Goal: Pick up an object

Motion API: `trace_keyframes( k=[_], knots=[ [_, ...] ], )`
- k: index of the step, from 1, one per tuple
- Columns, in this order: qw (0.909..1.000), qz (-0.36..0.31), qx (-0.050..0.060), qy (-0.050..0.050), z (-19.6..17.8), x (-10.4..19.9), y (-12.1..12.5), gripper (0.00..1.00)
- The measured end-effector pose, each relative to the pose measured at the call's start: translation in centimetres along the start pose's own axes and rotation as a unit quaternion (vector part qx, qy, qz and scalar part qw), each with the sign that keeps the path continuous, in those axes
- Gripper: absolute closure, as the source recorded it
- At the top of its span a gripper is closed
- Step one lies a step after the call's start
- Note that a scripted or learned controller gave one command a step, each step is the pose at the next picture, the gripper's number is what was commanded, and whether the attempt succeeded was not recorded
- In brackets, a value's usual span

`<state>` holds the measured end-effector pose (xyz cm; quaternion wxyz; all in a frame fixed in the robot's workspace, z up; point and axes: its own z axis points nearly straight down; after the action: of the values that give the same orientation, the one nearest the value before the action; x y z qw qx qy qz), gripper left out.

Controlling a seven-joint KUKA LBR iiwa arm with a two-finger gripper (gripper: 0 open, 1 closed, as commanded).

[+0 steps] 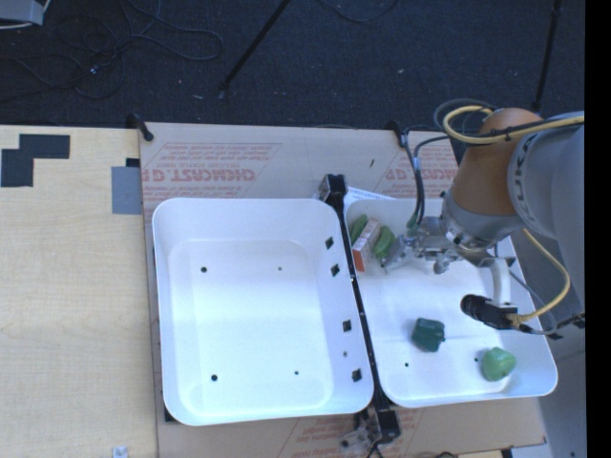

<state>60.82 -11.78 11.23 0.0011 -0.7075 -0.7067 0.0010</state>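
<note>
The end effector (412, 248) hangs beside green items (383, 242) at the right bin's (535, 382) eleven o'clock; its grip state is perhaps hidden, I cannot tell.

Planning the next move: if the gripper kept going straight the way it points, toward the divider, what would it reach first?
Probably the green objects just ahead of the gripper, then the orange-and-white item by the right bin's left wall. Depth is unclear.

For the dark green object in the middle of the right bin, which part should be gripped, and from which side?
Probably from straight above. The dark green object is a compact, blocky lump lying alone on the floor of the right bin, apart from the light green object and the walls. Closing across its narrower width, around the middle of its body, looks safest. Its finer shape is too small to tell.
</note>
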Motion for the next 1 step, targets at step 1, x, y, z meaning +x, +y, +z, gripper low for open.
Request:
trace_keyframes(
  k=[1],
  knots=[
    [1.0000, 0.002, 0.001, 0.001, 2.57, -4.21, -5.64, 0.00]
  ],
)
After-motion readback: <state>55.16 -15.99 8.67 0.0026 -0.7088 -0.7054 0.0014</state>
